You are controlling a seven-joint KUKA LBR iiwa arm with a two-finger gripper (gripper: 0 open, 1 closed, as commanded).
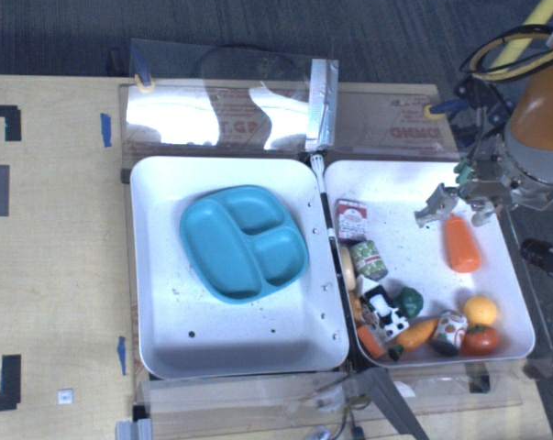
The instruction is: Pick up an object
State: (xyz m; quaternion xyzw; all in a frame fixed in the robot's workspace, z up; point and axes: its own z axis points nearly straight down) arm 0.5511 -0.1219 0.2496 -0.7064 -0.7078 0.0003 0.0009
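My gripper (458,211) hangs over the right bin (395,186) near its far right side. Its fingers (430,213) stand spread apart, so it is open with nothing held. Just below it an orange cylinder-shaped toy (462,246) lies on the bin floor, its far end close under the fingers. Along the bin's left wall and near edge lie a red and white carton (351,220), a green can (370,260), a black and white toy (383,309), a green broccoli (410,299), a carrot (415,335), a yellow lemon (481,310) and a red tomato (481,341).
The left bin (157,319) holds a blue divided plate (245,242). A metal divider (321,108) and clear panel stand behind the bins. Cables and the arm's body crowd the upper right. The middle floor of the right bin (404,246) is bare.
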